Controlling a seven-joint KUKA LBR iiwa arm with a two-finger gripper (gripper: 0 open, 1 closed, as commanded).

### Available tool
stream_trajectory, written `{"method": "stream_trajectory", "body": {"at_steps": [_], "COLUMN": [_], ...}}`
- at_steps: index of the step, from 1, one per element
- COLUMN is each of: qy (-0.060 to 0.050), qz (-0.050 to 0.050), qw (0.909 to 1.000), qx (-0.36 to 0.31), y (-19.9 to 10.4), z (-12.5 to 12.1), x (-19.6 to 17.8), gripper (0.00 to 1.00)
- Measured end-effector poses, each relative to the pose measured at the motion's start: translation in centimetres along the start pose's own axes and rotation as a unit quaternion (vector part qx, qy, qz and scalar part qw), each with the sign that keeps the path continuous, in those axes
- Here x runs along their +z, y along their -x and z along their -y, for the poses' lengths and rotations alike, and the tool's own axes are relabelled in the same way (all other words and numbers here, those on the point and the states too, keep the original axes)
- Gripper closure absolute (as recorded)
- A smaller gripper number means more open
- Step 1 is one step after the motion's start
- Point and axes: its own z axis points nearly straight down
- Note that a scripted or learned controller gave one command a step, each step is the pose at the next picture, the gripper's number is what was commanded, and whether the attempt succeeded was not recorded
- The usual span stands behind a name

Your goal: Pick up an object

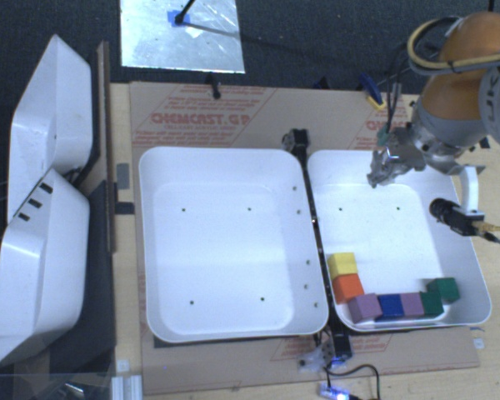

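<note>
Nearest to the camera, along the right bin's (417, 200) front wall at about 6 o'clock, lies a row of small blocks: a purple block (364, 307), a blue block (391, 306), a mauve block (412, 304) and a green block (440, 294). Just behind the purple one an orange block (347, 287) and a yellow block (342, 264) touch each other. They look like light, stiff cubes with smooth faces, so the yellow one, free on three sides, seems easiest to take by two opposite faces. The packed row and the bin wall would hinder the fingers. The left bin (225, 315) sits beside it. Farther, at 12 o'clock of the right bin, the gripper (385, 174) hangs, well apart from the blocks; whether its fingers are spread, I cannot tell.
</note>
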Motion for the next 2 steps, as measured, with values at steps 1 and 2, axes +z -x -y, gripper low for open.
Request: {"method": "stream_trajectory", "body": {"at_steps": [1,2], "qy": [0.000,0.000], "qz": [0.000,0.000], "qw": [1.0000,1.0000], "qx": [0.001,0.000], "y": [-4.5,-9.7], "z": [-0.5,-1.4], "x": [0.8,1.7], "gripper": [1.00,1.00]}}
